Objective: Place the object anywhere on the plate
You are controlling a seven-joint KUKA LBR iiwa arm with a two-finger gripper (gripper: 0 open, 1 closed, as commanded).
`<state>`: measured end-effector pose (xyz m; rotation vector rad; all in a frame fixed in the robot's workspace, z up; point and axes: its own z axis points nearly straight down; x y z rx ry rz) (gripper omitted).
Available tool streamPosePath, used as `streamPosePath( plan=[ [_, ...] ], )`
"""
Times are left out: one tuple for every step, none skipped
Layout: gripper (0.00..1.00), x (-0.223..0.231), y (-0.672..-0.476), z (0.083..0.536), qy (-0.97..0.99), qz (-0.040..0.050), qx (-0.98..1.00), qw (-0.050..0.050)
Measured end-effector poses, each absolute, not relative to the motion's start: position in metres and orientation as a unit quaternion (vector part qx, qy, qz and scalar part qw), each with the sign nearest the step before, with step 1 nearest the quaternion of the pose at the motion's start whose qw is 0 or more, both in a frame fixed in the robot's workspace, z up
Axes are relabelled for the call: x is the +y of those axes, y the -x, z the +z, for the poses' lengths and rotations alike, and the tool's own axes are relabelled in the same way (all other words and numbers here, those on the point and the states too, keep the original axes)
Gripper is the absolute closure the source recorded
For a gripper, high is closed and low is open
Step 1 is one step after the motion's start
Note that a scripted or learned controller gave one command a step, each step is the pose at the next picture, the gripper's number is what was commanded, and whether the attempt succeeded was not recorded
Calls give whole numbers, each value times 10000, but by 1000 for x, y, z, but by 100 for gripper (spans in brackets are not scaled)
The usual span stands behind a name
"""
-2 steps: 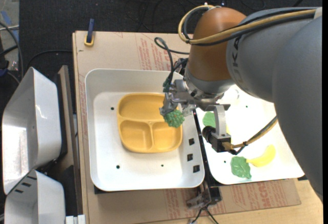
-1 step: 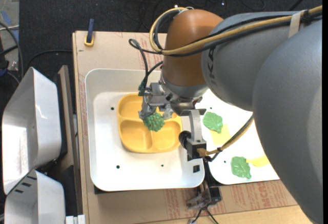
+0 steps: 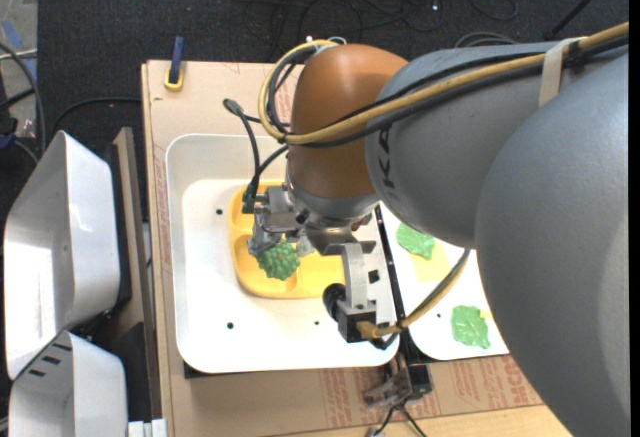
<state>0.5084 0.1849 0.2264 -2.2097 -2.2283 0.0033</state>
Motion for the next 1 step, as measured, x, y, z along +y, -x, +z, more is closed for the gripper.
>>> streamPosePath(
  plan=[
    [0,182,-510,227,7062,9,-7080,6]
  ],
)
